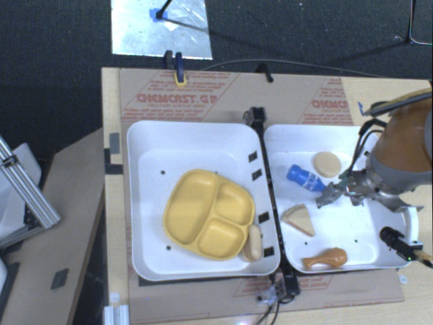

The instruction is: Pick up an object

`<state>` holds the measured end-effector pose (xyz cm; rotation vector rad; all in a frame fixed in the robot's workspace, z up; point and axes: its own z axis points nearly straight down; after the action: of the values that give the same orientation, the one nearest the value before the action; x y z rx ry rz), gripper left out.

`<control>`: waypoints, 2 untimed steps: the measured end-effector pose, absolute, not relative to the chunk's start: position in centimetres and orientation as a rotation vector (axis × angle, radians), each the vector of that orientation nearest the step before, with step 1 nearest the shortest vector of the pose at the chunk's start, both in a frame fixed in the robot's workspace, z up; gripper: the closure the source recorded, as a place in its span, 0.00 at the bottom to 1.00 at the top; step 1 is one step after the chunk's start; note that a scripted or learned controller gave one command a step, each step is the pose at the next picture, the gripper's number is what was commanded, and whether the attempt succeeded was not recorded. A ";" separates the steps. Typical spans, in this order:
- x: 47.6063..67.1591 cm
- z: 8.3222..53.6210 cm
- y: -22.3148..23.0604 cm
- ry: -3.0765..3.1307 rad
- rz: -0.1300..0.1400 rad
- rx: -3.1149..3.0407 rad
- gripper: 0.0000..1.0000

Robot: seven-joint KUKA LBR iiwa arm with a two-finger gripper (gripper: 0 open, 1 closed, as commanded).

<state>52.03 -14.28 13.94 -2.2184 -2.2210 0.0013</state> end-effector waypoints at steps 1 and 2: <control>52.0 8.7 -14.2 -2.222 0.001 -2.218 0.00; 52.1 10.0 -14.3 -2.224 -0.002 -2.220 1.00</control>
<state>52.11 -14.29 10.05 -2.2203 -2.2243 -0.0015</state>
